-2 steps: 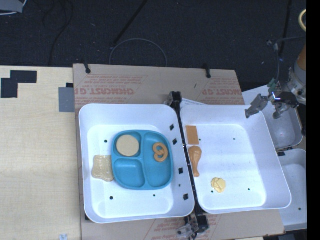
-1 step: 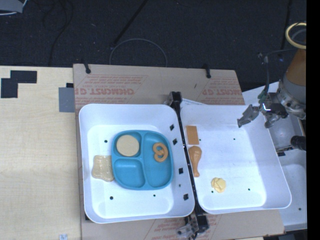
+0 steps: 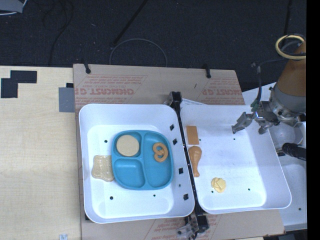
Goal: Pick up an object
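Two shallow white bins are carried side by side on the desk [image 3: 40, 149], so that items can be reached from above in either one. In the left bin [image 3: 95, 119] a blue divided tray [image 3: 137, 176] is set, with a round cracker-like disc [image 3: 127, 145] in one compartment and a pretzel [image 3: 160, 152] in another; a pale slice of toast [image 3: 102, 168] lies just beside the tray's left edge. In the right bin [image 3: 250, 184] an orange rectangular piece [image 3: 192, 134], a drumstick-shaped item [image 3: 195, 159] and a small yellow lump [image 3: 218, 184] are left loose near the dividing wall, apart enough to be taken singly. The jaws of the gripper [image 3: 248, 124] are seen spread, with nothing between them, poised over the right bin's upper right part, well apart from every candidate object. It is judged that no pick is yet begun and that the loose items in the right bin are the likeliest targets.
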Robot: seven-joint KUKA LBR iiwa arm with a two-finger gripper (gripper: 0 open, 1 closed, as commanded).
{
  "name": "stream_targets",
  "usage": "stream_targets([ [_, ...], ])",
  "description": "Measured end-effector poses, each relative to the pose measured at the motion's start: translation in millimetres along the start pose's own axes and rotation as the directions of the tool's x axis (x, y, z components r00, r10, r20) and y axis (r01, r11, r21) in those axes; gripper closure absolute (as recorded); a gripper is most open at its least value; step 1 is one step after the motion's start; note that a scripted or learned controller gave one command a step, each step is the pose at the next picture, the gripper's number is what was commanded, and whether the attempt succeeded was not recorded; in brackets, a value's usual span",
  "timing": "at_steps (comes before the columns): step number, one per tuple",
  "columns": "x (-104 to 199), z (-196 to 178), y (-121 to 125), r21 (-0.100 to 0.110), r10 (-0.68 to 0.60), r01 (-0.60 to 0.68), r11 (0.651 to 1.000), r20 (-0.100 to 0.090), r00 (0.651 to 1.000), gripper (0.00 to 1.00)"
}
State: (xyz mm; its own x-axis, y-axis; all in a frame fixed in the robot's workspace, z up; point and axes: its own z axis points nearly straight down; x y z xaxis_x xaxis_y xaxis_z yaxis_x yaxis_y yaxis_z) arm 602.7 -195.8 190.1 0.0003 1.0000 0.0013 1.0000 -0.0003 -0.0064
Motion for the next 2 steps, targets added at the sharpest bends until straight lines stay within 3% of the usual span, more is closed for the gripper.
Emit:
stream_targets([
  [1,-6,46,2,0.0,0.001,-0.001,1.0,0.0,1.0,0.0],
  [2,-7,33,2,-0.003,0.001,-0.001,1.0,0.001,1.0,1.0],
])
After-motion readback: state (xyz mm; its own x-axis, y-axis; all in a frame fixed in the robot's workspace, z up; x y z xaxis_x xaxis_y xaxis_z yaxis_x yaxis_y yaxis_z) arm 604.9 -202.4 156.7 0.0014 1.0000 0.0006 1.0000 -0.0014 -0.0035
